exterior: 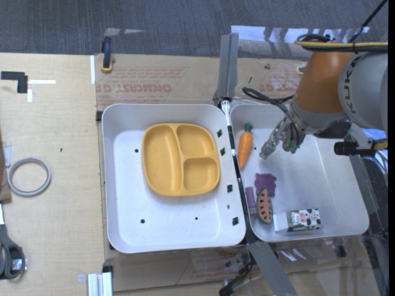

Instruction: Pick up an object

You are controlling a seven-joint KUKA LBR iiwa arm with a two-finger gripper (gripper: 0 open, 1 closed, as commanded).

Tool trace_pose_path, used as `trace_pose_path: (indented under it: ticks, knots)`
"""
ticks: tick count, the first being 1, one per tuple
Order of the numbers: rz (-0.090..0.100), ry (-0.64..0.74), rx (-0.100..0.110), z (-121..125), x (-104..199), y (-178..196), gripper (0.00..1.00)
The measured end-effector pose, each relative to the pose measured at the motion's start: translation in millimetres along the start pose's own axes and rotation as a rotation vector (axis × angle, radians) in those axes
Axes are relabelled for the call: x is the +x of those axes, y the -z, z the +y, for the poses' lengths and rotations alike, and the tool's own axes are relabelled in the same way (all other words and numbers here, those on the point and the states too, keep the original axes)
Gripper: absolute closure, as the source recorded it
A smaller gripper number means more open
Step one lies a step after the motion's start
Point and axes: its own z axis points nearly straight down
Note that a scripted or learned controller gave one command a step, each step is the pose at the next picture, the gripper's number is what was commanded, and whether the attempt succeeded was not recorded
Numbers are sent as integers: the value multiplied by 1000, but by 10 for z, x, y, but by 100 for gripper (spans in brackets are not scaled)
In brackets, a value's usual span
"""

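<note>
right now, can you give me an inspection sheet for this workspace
surface: two white bins side by side, left bin, right bin
job's things: right bin holds carrot, purple piece, watermelon slice, small carton
clutter: yellow divided plate in left bin; tape roll on bench
end effector: end effector over right bin, nothing seen between fingers
cables: black cable beside arm
surroundings: cardboard sheet, grey carpet

A robotics lab bench is indicated by the grey-and-orange KUKA arm (345, 85), two white bins (117, 184) clamped side by side on a cardboard-covered top (160, 79), toy food props, a tape roll (28, 176) and loose cabling (265, 96).
</note>
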Motion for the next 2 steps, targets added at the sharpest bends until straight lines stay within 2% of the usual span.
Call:
trace_pose_path:
  ticks: [1,2]
  knots:
    - [3,-197,1,214,-88,900,100]
    - [4,-262,1,40,-287,1021,100]
